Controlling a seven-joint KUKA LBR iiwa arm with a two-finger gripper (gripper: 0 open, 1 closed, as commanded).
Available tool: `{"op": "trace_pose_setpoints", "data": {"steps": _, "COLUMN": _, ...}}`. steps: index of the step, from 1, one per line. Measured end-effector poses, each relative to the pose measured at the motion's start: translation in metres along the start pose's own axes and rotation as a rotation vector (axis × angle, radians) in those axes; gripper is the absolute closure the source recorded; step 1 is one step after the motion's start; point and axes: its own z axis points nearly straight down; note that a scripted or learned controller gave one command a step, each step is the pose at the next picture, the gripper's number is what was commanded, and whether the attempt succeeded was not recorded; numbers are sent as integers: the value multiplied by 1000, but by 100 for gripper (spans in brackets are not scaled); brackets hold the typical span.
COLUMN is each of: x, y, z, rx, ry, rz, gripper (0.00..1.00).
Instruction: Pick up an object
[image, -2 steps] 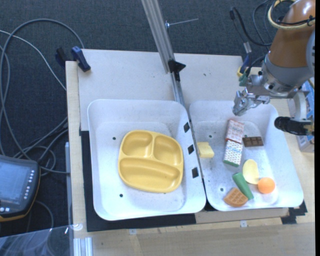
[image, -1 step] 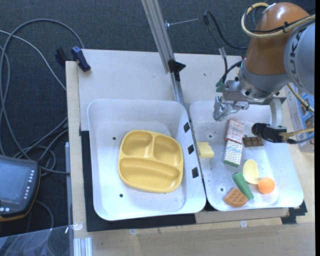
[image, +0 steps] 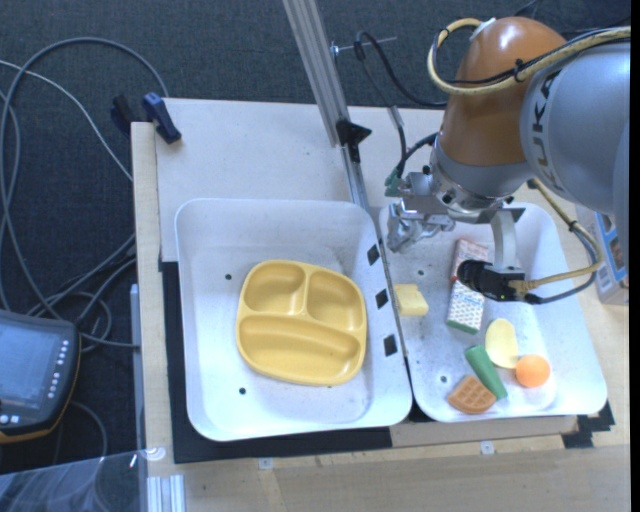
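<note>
Bench edge (image: 300, 460) bears two white bins (image: 200, 300) over dark carpet (image: 60, 120); the fingers' (image: 402, 232) spread I cannot tell.

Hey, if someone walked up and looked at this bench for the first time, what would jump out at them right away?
Probably the big grey and orange arm looming over the right bin, its gripper hanging near that bin's upper left corner. Next, the yellow divided plate lying alone in the middle of the left bin. Then the cluster of small toy foods at the right bin's near end.

arm (image: 560, 110) cut off at right edge, right bin (image: 575, 330) partly hidden behind it
</note>
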Motion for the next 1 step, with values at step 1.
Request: {"op": "trace_pose_setpoints", "data": {"steps": 1, "x": 47, "y": -26, "z": -6, "rx": 0, "ry": 0, "rz": 0, "gripper": 100}}
